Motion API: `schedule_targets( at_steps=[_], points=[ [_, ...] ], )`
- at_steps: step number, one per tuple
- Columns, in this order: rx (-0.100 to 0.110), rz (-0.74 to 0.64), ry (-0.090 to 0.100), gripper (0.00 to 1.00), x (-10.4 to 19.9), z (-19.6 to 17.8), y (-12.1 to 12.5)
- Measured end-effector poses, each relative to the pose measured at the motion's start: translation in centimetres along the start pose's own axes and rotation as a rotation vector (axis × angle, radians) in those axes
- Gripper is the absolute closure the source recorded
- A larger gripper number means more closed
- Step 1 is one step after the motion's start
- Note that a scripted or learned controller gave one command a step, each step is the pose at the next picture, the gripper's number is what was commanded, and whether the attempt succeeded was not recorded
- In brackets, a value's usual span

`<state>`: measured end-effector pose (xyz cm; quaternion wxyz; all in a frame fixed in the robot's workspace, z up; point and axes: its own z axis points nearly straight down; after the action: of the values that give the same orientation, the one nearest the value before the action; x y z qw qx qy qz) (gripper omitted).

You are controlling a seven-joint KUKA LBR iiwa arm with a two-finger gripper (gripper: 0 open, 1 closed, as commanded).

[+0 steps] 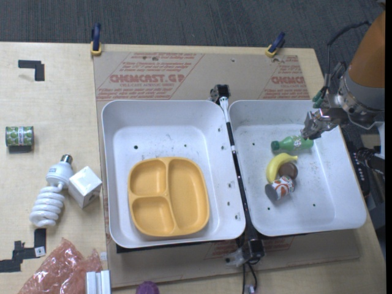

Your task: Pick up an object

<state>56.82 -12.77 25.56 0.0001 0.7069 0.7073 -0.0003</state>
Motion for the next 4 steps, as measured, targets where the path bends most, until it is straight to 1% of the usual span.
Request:
schedule_targets(
  at_steps=[1, 2, 3, 4],
  points=[
    [0.000, 0.002, 0.001, 0.00, 1.6, 15.3, -3.5],
    [0.000, 0.002, 0.001, 0.00, 1.9, 16.3, -8.7],
    [-0.001, 0.001, 0.000, 0.00, 3.2, 16.3, 0.7],
    [0.000, 0.002, 0.001, 0.00, 3.6, 16.3, -7.3]
  ],
)
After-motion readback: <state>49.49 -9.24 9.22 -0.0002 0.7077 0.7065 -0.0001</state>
